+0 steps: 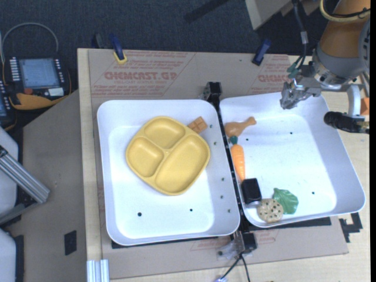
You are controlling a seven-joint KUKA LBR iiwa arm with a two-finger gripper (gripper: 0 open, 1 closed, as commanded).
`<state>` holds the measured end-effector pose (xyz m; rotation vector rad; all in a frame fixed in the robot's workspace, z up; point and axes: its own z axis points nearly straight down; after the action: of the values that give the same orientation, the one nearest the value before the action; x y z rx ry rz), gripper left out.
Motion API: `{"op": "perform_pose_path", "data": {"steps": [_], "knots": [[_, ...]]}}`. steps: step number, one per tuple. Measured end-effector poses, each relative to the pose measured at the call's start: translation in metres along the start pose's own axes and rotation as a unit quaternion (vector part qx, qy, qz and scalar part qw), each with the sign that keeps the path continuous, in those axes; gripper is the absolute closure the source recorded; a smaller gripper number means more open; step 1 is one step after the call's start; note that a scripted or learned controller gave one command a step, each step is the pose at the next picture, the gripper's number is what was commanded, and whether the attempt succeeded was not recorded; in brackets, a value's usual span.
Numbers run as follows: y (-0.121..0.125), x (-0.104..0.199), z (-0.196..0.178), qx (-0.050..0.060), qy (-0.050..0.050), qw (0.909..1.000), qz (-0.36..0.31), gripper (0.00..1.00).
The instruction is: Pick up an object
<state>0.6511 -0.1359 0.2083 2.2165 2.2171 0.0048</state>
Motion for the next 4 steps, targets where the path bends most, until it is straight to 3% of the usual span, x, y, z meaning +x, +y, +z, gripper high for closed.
{"op": "perform_pose_path", "data": {"steps": [1,4], "knots": [[0.001,0.0,-0.023,0.001,0.0,1.0,0.0,1.0],[-0.043,0.152,-0.029,0.004,0.002,1.0,-0.003,1.0]]}}
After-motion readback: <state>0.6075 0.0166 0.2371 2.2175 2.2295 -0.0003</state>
